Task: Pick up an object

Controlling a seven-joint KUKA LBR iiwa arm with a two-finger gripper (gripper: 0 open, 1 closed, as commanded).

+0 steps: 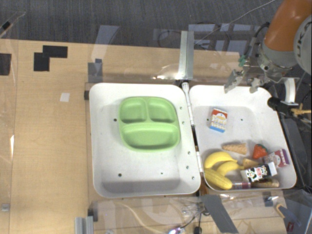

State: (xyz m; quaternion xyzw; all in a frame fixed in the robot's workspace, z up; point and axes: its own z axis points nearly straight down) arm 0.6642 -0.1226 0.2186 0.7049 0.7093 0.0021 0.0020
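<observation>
My gripper (pixel 242 83) hangs open and empty above the right bin's (pixel 253 112) far edge. I'd drop onto the small carton (pixel 218 119), which stands alone (the bananas (pixel 220 168) sit crowded). The left bin (pixel 105 130) holds a green tray (pixel 148 122) on a pale wood bench (pixel 44 130).

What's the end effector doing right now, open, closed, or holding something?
End effector: open, holding nothing, above the far rim of the right bin.
</observation>
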